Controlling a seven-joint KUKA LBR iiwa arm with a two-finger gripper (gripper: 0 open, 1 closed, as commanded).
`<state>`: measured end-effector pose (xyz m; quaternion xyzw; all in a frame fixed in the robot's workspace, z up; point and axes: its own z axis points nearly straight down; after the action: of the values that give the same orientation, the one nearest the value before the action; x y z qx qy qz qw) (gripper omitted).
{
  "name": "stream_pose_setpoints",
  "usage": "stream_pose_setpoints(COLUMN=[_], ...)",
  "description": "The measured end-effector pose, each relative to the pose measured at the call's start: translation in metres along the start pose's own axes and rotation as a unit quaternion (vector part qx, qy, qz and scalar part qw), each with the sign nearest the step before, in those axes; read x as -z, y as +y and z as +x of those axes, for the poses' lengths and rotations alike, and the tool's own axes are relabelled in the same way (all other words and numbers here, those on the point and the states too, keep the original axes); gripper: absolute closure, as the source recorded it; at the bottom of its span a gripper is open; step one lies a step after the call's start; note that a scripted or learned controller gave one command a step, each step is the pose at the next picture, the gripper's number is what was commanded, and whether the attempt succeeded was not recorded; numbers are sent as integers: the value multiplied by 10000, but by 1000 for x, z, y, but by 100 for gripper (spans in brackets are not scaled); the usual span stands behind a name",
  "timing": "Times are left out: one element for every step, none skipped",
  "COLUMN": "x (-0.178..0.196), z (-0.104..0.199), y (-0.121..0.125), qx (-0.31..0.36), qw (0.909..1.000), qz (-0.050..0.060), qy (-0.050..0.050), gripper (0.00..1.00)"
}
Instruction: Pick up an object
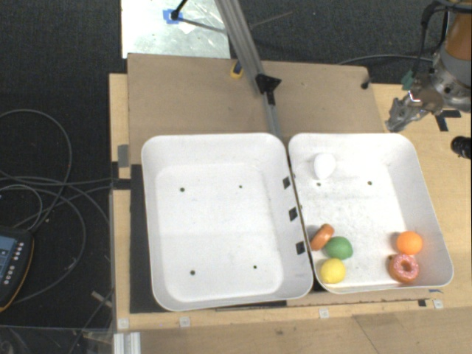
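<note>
The right bin [413, 169] holds a white round object [324, 166] near its back left. Along its front lie a small orange piece [321, 236], a green ball [338, 248] and a yellow ball [332, 271]. An orange ball [409, 243] and a pink frosted donut [404, 268] sit at the front right. My gripper [399, 114] hangs over the bench just beyond the right bin's back right corner, apart from every object, with nothing seen between its fingers.
The left bin [214, 220] stands beside the right one, joined by black clips along the shared wall. A slanted grey pole [243, 35] crosses the back of the bench. Cables and a pendant lie on the dark floor at the left.
</note>
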<state>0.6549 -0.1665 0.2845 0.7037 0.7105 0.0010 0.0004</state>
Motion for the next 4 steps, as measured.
stream_pose_setpoints(x=[3, -16, -13, -28], z=[48, 99, 153, 200], y=[-15, -29, -44, -53], qx=[0, 1, 4, 3], qw=[10000, 10000, 10000, 10000], qz=[5, 19, 14, 15], qy=[2, 6, 10, 8], gripper=[100, 100, 100, 100])
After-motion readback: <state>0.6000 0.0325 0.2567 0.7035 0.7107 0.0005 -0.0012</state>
